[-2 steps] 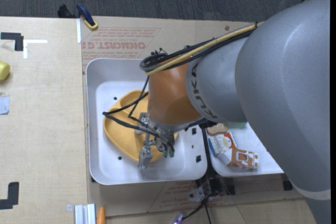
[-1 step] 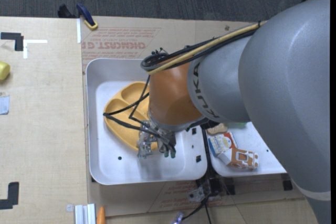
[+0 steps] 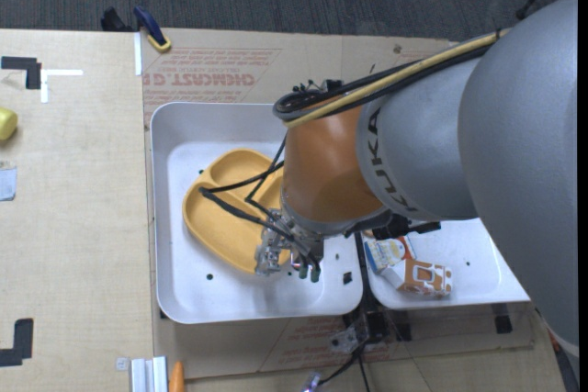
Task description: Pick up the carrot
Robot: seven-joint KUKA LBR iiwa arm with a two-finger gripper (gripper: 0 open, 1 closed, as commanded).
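My gripper (image 3: 288, 260) is low in the left white bin (image 3: 175, 225), at the near right edge of a yellow divided plate (image 3: 220, 197). A small orange speck (image 3: 296, 268) shows at the gripper's tip; I cannot tell whether it is the carrot. The grey arm with its orange band (image 3: 331, 170) covers the right part of this bin and hides whatever lies beneath it.
The right bin (image 3: 478, 280) holds a white, orange and blue packet (image 3: 409, 266), partly under the arm. A yellow object (image 3: 5, 124) lies on the bench at far left. A blue and yellow clamp (image 3: 152, 28) sits at the back edge.
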